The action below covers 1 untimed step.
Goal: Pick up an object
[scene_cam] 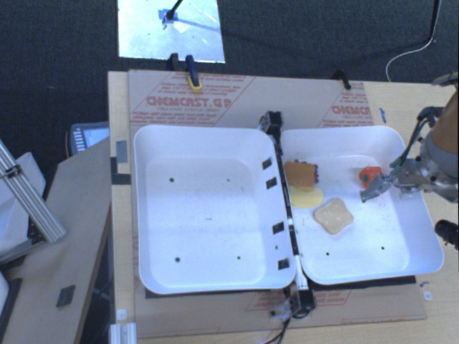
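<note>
The right bin (401,253) holds several small items. A brown and orange block (301,173) lies by the bin's left wall, with a flat yellow piece (307,198) just in front of it. A beige toast-shaped piece (333,216) sits near the bin's middle. A small orange object (370,173) rests toward the right. My gripper (374,189) reaches in from the right, low over the bin, its tip right beside the orange object's near side. Whether it touches that object is unclear.
The left bin (150,264) stands alongside, joined by a black-clipped divider (281,221). Both bins rest on a cardboard sheet (215,95) on the bench. A yellow clamp (193,81) sits at the sheet's far edge. A cable (412,49) hangs at the upper right.
</note>
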{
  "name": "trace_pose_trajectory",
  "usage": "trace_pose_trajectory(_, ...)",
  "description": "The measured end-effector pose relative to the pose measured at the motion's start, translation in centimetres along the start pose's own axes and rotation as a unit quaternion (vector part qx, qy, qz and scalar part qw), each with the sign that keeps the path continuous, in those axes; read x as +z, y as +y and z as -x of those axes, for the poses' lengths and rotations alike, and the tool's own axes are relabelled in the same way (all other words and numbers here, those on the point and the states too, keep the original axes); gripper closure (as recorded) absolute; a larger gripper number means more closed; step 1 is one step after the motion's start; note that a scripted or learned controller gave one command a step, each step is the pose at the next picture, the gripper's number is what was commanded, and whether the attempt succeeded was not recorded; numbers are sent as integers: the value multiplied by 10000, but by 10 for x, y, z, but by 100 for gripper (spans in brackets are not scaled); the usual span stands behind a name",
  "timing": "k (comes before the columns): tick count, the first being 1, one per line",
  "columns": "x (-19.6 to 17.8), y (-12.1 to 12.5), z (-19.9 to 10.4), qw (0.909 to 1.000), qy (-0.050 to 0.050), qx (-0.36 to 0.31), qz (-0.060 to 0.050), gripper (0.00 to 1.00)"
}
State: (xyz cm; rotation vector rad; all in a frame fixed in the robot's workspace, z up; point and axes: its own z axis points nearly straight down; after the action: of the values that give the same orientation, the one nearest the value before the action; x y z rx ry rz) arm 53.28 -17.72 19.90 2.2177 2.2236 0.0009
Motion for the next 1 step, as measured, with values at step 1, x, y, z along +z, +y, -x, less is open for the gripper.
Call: trace_pose_trajectory(1,-18,97,-65,10000,6,-53,51,0)
